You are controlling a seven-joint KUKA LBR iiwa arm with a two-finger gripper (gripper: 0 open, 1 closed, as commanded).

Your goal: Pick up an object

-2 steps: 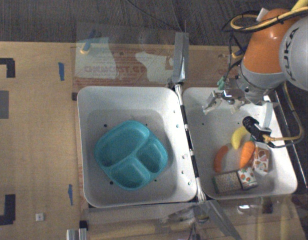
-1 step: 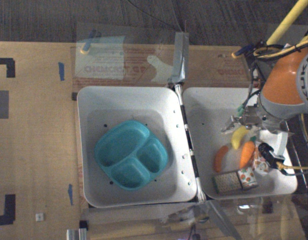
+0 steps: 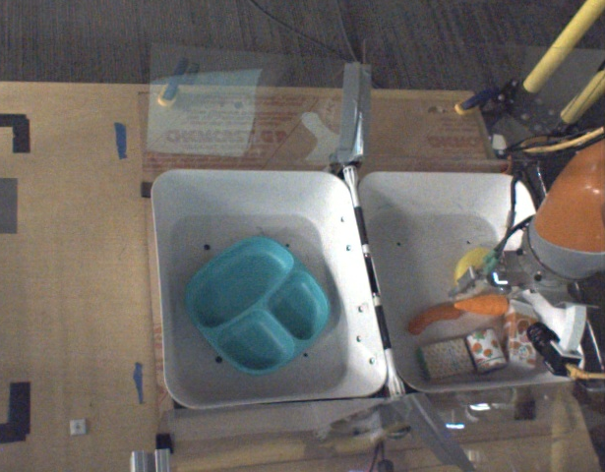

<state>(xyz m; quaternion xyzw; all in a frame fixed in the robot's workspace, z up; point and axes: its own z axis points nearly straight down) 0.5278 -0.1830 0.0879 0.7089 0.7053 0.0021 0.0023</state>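
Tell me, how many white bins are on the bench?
2. The left bin holds a teal plate; the right bin holds small objects, with the tool above them.

Just below and to the left of the gripper I see an orange carrot-shaped piece, lying flat and slanting, its thick end nearest the tool. A small yellow object sits right beside the tool, slightly above it. Further below lie a grey speckled block and a small printed carton, side by side, near the bin's lower wall.
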